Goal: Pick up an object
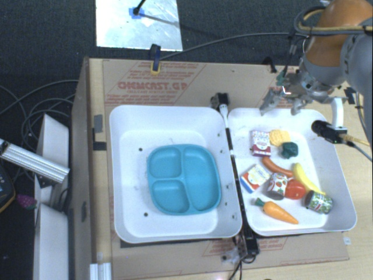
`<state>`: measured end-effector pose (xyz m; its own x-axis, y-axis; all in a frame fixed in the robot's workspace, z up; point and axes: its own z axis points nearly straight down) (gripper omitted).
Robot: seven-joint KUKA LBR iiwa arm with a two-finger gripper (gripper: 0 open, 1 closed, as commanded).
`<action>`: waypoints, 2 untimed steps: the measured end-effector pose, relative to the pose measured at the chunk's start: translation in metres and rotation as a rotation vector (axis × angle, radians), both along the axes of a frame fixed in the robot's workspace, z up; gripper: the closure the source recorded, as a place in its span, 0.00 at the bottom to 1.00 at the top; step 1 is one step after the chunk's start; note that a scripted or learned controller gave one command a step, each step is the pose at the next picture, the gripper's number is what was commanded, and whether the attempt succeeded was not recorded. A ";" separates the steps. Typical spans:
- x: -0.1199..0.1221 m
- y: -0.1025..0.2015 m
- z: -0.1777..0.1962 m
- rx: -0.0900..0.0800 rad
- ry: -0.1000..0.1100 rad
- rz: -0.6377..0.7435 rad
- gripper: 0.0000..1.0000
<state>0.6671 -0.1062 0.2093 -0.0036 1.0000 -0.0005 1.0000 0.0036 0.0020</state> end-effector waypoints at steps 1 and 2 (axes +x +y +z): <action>-0.037 0.001 -0.117 0.001 0.004 -0.002 0.00; -0.035 0.001 -0.104 0.000 -0.003 -0.001 1.00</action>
